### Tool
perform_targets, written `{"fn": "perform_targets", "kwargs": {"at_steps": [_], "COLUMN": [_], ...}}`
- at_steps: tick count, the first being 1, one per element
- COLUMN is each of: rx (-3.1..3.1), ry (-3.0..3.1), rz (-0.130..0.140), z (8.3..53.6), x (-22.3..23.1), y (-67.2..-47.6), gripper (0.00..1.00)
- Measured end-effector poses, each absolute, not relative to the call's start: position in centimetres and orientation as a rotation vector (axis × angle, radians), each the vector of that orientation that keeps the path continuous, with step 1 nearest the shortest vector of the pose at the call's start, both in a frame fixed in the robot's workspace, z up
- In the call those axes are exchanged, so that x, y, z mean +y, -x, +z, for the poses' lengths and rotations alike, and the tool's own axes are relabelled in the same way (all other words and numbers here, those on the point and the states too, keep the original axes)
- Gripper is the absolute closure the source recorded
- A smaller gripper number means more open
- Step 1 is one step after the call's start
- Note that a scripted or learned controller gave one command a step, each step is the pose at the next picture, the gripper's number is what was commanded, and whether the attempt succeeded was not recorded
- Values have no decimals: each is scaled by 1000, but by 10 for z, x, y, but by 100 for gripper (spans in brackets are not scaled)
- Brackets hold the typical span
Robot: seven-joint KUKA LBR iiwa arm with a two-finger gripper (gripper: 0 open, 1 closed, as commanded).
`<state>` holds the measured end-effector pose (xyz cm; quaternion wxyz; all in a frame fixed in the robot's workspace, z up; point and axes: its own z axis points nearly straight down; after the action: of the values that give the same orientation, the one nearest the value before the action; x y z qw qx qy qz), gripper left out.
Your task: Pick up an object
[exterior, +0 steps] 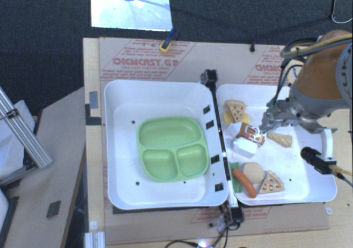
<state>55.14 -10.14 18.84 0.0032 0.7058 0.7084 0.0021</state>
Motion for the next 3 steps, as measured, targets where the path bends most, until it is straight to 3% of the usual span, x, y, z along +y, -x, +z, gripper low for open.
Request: {"fn": "perform_targets", "kwargs": {"at_steps": [1, 3], "rx": [2223, 2233], "ry": [-2213, -2210], "rz": [5, 3], "z": [227, 230], "x": [-101, 15], "y": [-553, -557], "gripper": [100, 100]}}
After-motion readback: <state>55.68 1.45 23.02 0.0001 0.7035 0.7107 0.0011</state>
